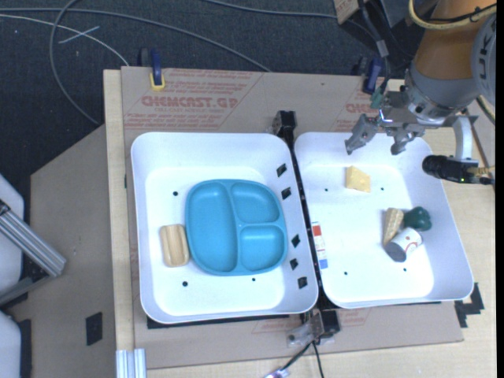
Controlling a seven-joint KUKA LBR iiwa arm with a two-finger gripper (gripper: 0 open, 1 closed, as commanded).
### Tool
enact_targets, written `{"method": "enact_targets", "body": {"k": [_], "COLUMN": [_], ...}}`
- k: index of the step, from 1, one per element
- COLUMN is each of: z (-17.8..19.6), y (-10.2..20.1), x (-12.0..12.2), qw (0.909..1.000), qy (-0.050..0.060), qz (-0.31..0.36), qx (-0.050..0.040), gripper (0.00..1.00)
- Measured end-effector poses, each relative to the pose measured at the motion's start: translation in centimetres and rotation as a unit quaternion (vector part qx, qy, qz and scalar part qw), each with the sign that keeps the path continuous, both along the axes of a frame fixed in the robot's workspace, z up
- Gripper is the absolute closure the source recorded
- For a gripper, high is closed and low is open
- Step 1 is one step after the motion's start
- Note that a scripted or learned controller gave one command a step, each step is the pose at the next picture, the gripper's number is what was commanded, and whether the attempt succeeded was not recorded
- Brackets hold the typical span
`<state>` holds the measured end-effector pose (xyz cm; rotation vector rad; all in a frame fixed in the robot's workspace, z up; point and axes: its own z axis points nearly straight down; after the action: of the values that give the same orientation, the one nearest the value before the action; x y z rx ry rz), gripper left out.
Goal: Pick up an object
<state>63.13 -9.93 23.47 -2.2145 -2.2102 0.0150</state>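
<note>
The tool [380,137] hung over the upper edge of the right bin [441,282], in the upper right of the frame, its two fingers spread apart with nothing between them. The grey arm [450,34] with its orange band came in from the top right corner.

Below the tool, in the upper part of the right bin, lay a small yellow wedge [357,179], apart from the fingers. Farther toward the lower right of that bin sat a cluster of three things touching or nearly touching: a tan cone-like piece [391,222], a dark green rounded object [418,218] and a small white-and-grey cylinder [402,244] lying on its side.

The left bin [150,164] held a blue divided plate [235,226] at its middle, with a tan bread-like block [174,244] just beside the plate's left edge.

Both bins rested side by side on the counter [197,93], a brown board with red lettering, clamped at its upper edge by a blue clamp [157,66].
</note>
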Motion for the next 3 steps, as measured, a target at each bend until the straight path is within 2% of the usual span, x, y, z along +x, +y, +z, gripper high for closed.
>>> {"method": "enact_targets", "body": {"k": [1,2,3], "z": [0.9,-3.7,-9.6], "y": [0.0,-0.8,0.0], "x": [0.2,0.0,0.4], "qw": [1.0000,1.0000,1.0000], "qy": [-0.007,-0.005,-0.005], "qz": [0.001,0.001,0.001], "qx": [-0.0006,-0.0007,-0.0004], "gripper": [0.00,0.00,0.00]}}
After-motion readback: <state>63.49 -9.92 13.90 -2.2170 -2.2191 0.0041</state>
